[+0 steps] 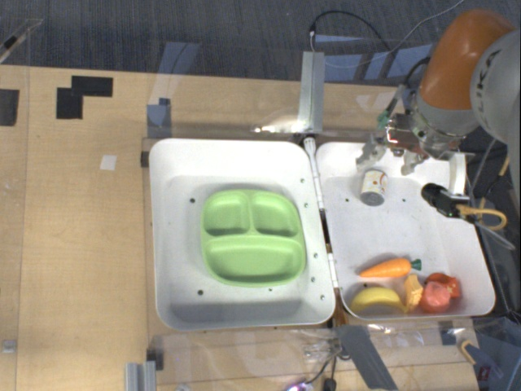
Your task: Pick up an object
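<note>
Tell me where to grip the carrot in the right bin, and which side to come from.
Grip the carrot across the thick middle of its orange body, coming straight down from above. It lies flat, pointing left, green stub to the right. The banana lies just under its tip on the side nearer the camera, so the far side, toward open bin floor, probably gives the fingers more room.

Right bin's (480, 255) middle floor open, small cylinder (373, 187) near back wall, toy food (407, 285) crowding front edge

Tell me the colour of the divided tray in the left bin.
Light green tray, clear in the camera view.
</note>
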Robot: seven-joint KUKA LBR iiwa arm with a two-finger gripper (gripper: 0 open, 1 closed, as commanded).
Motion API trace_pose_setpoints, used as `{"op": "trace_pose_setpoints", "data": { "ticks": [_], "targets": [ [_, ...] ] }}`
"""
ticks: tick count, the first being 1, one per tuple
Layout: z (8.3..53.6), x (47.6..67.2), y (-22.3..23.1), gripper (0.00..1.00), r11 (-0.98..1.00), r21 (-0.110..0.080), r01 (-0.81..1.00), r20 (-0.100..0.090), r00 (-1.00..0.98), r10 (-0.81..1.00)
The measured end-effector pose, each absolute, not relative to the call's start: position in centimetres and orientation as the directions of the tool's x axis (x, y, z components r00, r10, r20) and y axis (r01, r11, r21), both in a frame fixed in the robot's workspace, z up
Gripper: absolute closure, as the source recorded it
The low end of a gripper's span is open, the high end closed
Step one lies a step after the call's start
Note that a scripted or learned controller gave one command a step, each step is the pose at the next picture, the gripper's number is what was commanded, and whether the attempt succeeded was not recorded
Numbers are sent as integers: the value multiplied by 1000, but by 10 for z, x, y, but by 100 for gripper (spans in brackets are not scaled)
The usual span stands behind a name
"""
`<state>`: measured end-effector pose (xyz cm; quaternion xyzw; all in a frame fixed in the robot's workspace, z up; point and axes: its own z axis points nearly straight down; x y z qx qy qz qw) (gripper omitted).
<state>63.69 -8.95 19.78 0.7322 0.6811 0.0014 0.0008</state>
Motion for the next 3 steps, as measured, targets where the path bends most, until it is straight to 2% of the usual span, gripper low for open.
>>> {"op": "trace_pose_setpoints", "data": {
  "ticks": [1,2,3],
  "targets": [
    [88,654,-134,0,43,9,999,-2,-43,999],
    [101,657,-133,100,45,17,999,-1,-45,999],
    [197,671,-70,100,68,9,998,0,-68,998]
  ]
}}
